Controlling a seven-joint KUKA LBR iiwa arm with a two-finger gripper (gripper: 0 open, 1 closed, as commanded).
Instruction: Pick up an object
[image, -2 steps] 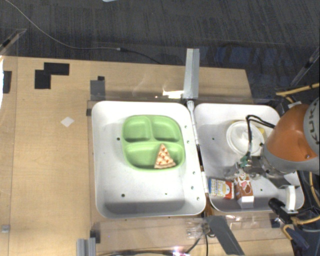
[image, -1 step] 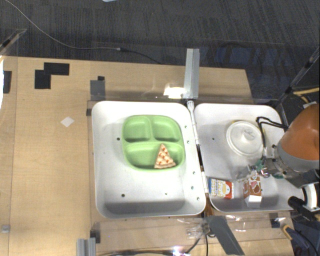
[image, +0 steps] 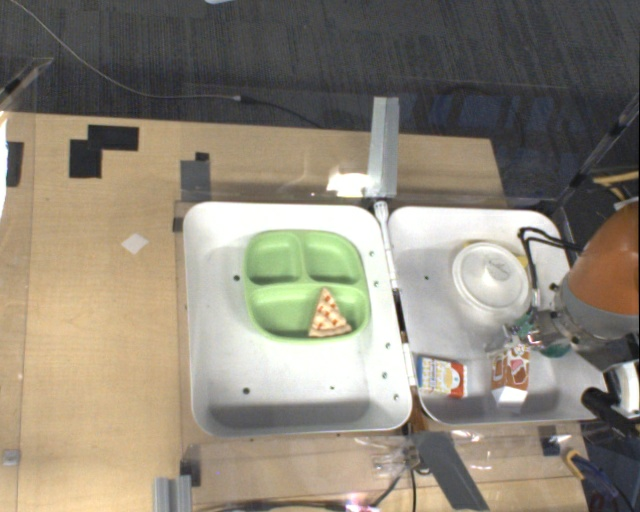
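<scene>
- Left bin (image: 215, 330): holds a green divided plate (image: 305, 283). A toy pizza slice (image: 327, 314) lies in the plate's large front compartment, toward its right end.
- Right bin (image: 430, 235): white round bowl (image: 490, 276), upside down, in the rear half.
- Front of the right bin: a small milk carton (image: 441, 377) lies on its side near the front-left corner. A second carton, red and white (image: 510, 375), stands upright to its right, apart from it.
- Arm (image: 610, 275) enters from the right edge; orange band above the wrist is visible.
- Gripper (image: 527, 335) sits low over the right bin, directly above the top of the upright red and white carton, just in front of the bowl.
- Finger state: cannot tell, as the wrist body and cabling hide the tips.
- Contact between gripper and carton top: cannot tell.
</scene>
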